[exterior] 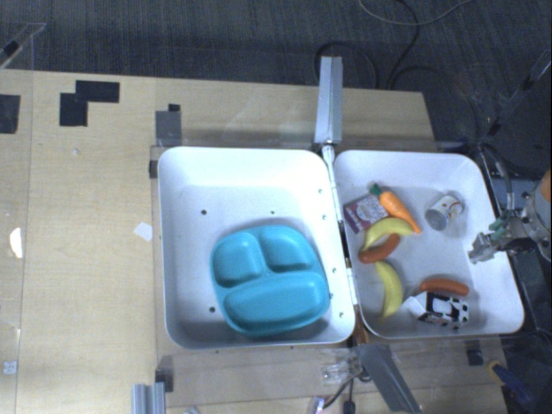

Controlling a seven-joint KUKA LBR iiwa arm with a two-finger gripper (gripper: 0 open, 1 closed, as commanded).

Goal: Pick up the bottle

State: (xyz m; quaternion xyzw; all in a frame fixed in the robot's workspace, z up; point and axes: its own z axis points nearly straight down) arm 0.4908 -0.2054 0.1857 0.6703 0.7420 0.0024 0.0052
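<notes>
Bottle (443, 211) is lying sideways, upper right of frame; seemingly light, rigid, slippery. Grasping mid-body advised. Gripper (486, 247) is hovering nearby; finger state indeterminable.

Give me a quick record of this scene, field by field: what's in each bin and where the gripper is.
left bin: blue tray, three compartments
right bin: bottle lying on its side near the far right; carrot; two bananas; two sausages; purple packet; black-and-white toy
gripper: over the right bin's right rim, apart from the bottle
fingers: too small to tell
bottle status: not picked up
</notes>
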